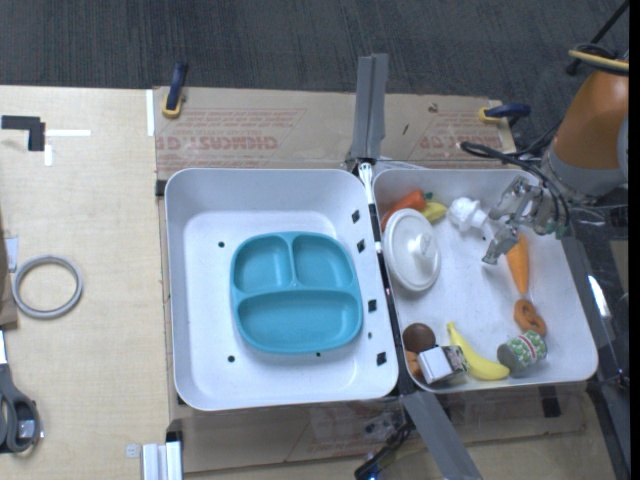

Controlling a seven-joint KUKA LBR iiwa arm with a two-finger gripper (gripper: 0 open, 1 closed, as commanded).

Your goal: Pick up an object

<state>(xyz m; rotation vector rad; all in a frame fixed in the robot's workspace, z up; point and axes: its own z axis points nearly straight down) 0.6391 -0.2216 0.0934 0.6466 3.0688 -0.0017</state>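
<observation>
Desk (80, 168) carries 2 white bins side by side. Left bin (190, 298) holds a teal plate (297, 293) w/ 3 compartments, lying flat near the middle. Right bin (570, 308) holds the clutter.

Arm (590, 118) comes in from the right, orange band at the top right corner, wrist angled down and left over the right bin's upper right part. Gripper (497, 246) hangs over the bin floor, tip close beside the top end of a carrot (518, 264). Fingers: can't tell how far apart they are (too small and blurred), and nothing visibly sits between them.

Right bin items:
- white round lid or bowl (413, 250), left side, against the divider wall
- red-orange piece (407, 204) and a small yellow piece (434, 210), just above the white bowl
- small white lumpy thing (465, 212), just left of the gripper
- carrot, upright-ish along the right side, pointing down
- orange ring-like bit (529, 317), below the carrot
- green patterned can (524, 350) on its side, near the lower right corner
- banana (477, 358), touching the can's left end
- brown ball (418, 337) and a small dark/white box (440, 365), lower left corner, box touching the banana

Outside the bins: a grey tape ring (46, 286) on the desk at left, scissors (18, 420) near the lower left edge, 2 blue-yellow clamps (176, 90) at the cardboard's back edge.
</observation>
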